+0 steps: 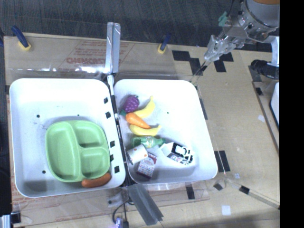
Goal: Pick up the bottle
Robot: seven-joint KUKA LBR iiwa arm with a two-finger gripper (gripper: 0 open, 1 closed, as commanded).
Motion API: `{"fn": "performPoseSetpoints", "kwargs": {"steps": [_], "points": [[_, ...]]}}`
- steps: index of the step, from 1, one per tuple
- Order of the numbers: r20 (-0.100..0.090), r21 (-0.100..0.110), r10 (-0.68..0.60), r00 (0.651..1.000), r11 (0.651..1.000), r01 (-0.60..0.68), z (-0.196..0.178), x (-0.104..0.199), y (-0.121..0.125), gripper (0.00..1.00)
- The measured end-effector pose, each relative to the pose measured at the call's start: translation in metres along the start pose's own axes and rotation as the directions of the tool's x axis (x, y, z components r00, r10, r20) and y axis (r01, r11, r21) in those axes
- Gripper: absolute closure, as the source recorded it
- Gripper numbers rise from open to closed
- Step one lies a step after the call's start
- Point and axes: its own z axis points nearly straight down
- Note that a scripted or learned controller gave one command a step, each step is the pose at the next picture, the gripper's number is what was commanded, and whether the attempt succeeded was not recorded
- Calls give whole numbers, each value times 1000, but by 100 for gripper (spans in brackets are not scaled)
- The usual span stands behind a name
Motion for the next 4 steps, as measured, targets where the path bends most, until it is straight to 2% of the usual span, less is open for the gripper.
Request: {"fn": "performPoseSetpoints", "kwargs": {"steps": [1,2,3,4], "points": [[0,0,0,1000,1000,0,0,0,0,0],[0,7,-10,1000,1000,10,-6,3,2,100],[-1,7,246,969,969,-246,122,-6,-47,100],[0,2,435,901,901,-435,86,-2,9,100]]}}
